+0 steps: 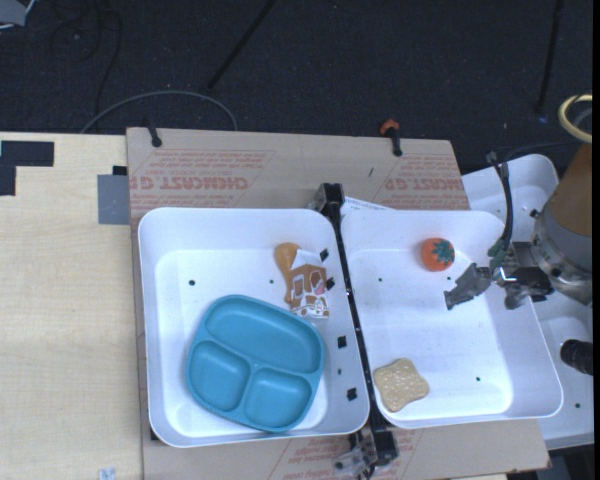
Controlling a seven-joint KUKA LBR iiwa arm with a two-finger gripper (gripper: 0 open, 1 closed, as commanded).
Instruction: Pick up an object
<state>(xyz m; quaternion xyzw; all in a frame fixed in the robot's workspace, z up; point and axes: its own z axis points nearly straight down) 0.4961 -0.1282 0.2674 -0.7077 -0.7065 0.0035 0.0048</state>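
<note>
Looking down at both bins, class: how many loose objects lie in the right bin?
2: a tomato near the back of the right bin, and a tan slice at its front left corner. The hand may hide something.

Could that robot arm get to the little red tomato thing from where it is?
Probably yes. The tomato lies alone in the right bin, with bare white floor around it, and the gripper is just beside it in that bin with nothing between them.

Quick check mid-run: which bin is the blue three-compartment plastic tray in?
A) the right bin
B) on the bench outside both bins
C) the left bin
C: the blue three-compartment plastic tray lies in the left white bin, beside the central divider.
</note>
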